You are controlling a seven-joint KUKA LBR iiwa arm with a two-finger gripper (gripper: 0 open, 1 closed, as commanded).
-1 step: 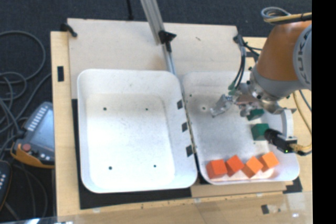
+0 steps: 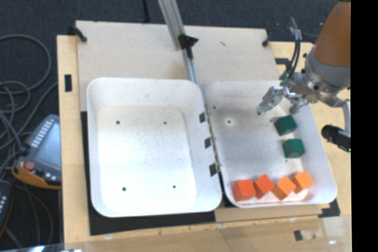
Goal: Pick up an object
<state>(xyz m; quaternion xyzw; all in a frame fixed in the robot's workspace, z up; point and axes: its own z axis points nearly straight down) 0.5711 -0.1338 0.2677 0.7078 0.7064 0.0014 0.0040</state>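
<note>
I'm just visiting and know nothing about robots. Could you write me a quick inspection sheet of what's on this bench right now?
Surface: a pale wooden bench bearing two shallow white bins, the left bin and the right bin, side by side.
Job's things: two green blocks and four orange blocks, all in the right bin; the orange ones line its near edge.
Clutter: nothing seen.
Gripper: the gripper hangs over the right bin's far part, up-left of the green blocks, holding nothing that I can see.
Cables: dark cables on the floor at left.
Surroundings: a handheld controller at left, a metal pole behind the bins, dark carpet.
</note>
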